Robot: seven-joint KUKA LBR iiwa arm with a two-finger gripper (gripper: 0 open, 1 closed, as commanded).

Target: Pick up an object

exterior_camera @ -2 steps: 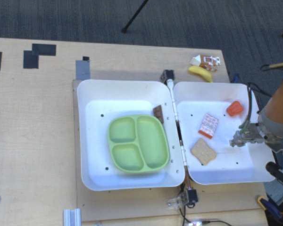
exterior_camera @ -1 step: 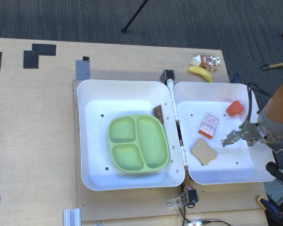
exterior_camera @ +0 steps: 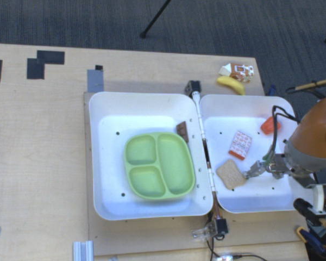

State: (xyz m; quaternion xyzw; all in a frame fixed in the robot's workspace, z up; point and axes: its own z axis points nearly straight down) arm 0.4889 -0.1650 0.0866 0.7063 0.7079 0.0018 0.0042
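The right bin (exterior_camera: 271, 200) holds a tan bread-slice toy (exterior_camera: 230, 174), a red-and-white packet (exterior_camera: 240, 144) and a small orange object (exterior_camera: 268, 125). My gripper (exterior_camera: 254, 171) reaches in from the right, low over the bin floor. Its tip is just right of the bread slice, close to that slice's right edge. No object shows inside the gripper. The left bin (exterior_camera: 108, 145) holds a green divided plate (exterior_camera: 158, 165), with a small brown piece (exterior_camera: 181, 128) by the plate's upper right corner.
A yellow banana toy (exterior_camera: 231, 84) and a small carton (exterior_camera: 239, 69) lie on the bench behind the right bin. The ridge between the bins (exterior_camera: 202, 145) runs just left of the bread slice. Cables and clips sit at the bins' front edge (exterior_camera: 213, 230).
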